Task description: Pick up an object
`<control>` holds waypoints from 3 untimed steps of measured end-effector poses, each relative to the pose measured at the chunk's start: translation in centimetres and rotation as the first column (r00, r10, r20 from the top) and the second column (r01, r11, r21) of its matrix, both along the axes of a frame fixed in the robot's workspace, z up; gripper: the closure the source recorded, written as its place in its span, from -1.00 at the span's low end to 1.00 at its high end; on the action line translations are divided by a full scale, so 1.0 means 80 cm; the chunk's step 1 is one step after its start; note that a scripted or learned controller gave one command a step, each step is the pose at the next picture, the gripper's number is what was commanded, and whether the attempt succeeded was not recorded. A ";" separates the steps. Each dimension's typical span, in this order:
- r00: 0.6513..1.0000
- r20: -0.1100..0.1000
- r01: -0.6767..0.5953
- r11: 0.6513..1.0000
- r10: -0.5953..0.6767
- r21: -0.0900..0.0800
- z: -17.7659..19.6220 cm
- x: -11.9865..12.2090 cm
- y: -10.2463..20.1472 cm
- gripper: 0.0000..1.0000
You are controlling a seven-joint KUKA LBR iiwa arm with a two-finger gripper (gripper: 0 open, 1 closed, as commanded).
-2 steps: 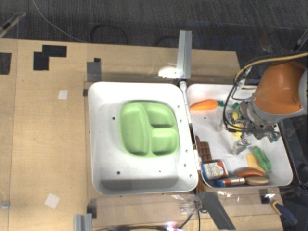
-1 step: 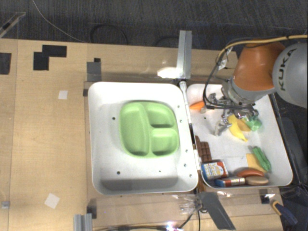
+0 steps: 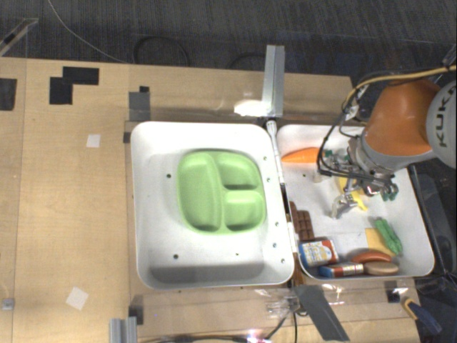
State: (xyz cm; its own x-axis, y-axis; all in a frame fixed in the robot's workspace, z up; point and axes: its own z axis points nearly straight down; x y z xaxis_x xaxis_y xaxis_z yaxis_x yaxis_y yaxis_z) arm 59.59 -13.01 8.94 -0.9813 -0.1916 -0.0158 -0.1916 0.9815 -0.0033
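A pale wooden desk [image 3: 64,213] holds two shallow white bins. The left bin [image 3: 153,191] contains a smooth green divided tray [image 3: 218,190]. The right bin [image 3: 418,227] holds an orange carrot [image 3: 301,156], chocolate bar [image 3: 304,224], small carton [image 3: 318,251] and green vegetable [image 3: 389,236]. The gripper [image 3: 344,204] hangs over open bin floor; I cannot tell its finger state.

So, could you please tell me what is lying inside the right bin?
The right bin holds a carrot, a chocolate bar, a small carton, a green vegetable and a hot dog. The gripper hangs above it, covering part of something yellow.
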 end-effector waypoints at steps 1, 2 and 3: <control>0.990 0.002 -0.140 0.990 0.140 -0.003 0.000 -0.020 -0.048 -1.00; 0.996 0.002 -0.092 0.996 0.092 -0.004 0.001 -0.027 -0.005 -1.00; 0.797 -0.002 -0.604 0.797 0.604 -0.012 0.000 -0.019 -0.074 -1.00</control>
